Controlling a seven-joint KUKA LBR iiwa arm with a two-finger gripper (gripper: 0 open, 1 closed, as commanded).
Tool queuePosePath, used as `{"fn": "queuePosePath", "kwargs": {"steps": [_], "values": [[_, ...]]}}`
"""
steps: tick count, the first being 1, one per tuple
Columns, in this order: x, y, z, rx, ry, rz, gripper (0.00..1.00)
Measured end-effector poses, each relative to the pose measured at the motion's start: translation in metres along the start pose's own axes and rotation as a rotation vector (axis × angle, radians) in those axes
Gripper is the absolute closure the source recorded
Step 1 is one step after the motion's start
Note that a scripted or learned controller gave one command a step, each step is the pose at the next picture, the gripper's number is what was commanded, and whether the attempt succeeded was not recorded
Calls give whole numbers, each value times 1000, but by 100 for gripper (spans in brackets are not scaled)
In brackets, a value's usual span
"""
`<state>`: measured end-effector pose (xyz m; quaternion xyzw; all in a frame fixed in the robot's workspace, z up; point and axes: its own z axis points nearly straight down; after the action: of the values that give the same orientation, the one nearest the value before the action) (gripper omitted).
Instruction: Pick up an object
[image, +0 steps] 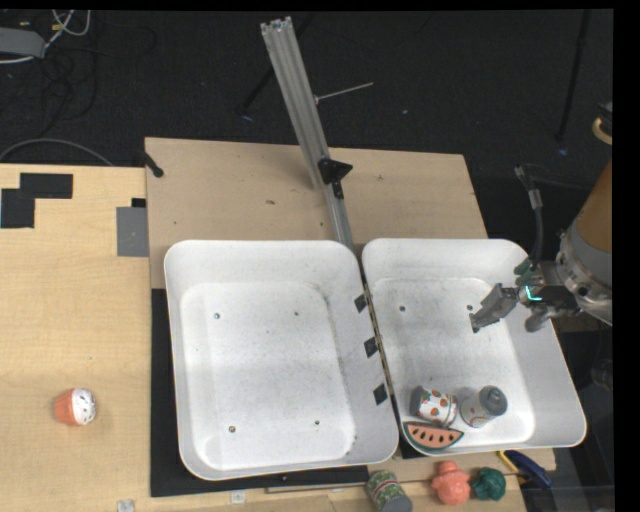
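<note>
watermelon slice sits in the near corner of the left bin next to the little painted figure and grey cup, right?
Not the left bin. The camera view shows the watermelon slice in the near corner of the right bin, next to the figure and grey cup.

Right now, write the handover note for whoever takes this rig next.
Gripper: open, holding nothing, hovering over the right bin near its right wall.
Things: a small white figure and a grey cylinder sit at the bin's near edge, a watermelon slice on the rim just below them. Outside the bins: an orange ball on the bench at left, a few small toys below the right bin.
Done: nothing picked up yet.
Left: come down on one thing, close, lift.
</note>
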<state>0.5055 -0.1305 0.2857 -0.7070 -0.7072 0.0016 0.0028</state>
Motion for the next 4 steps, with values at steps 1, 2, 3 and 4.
{"fn": "queuePosePath", "kwargs": {"steps": [1,2,3,4], "values": [[-1,0,-2,-4,-1,2,0],[9,4,54,2,1,2,0],[3,2,100,2,0,1,0],[15,0,154,3,2,1,0]]}}
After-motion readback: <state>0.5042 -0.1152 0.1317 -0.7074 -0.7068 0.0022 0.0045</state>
